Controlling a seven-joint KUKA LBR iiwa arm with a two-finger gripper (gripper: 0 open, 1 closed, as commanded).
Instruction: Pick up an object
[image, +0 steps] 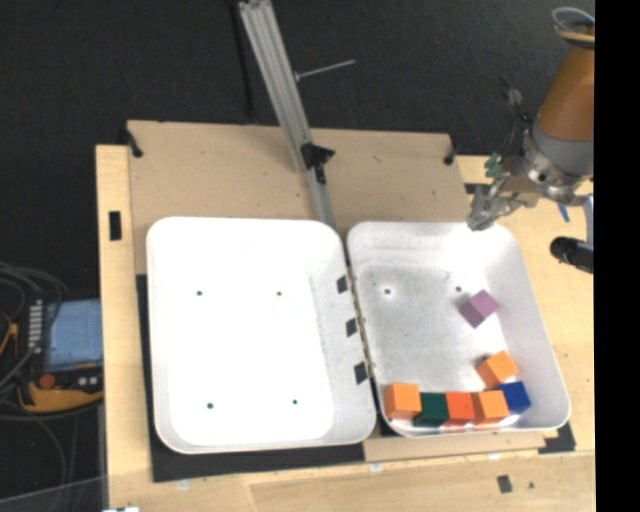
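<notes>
Wooden bench (400, 150) with two white bins: gripper (482, 215) sits at the right bin's (420, 250) far rim, grip state unreadable, nothing visibly held, purple block (479, 308) and colored blocks (460, 404) lie inside, so the pick looks undone.

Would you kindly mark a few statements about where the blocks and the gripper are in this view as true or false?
1. The purple block lies in the right bin. True.
2. The gripper is above the left bin. False: it is at the right bin's far edge.
3. The green block sits in a row along the right bin's near wall. True.
4. The blue block lies beside the purple block. False: it is at the near row's right end, apart from it.
</notes>
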